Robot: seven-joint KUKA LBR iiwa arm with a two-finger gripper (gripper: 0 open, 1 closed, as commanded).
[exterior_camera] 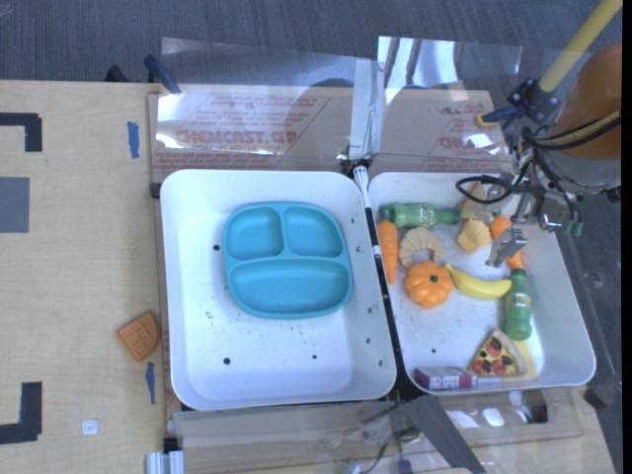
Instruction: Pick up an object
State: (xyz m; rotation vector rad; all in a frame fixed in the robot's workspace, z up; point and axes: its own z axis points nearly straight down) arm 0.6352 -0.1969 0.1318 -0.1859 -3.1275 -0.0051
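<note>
The right bin (571,314) holds several toy foods: a green bottle (420,214) lying at the back, a carrot (387,250), a tan pastry (425,242), an orange pumpkin (429,284), a banana (479,284), a second green bottle (517,309), a pizza slice (499,355) and a wrapped bar (444,378). My gripper (507,249) hangs over the bin's back right part, just above the banana's right end and beside a yellow chunk (474,234). A small orange piece (502,225) lies by it. Nothing is visibly held.
The left bin (188,314) carries a blue divided plate (286,260). A tan waffle piece (139,336) lies on the bench left of the bins. Clear plastic sheets stand behind both bins. Cables hang from the wrist (538,181).
</note>
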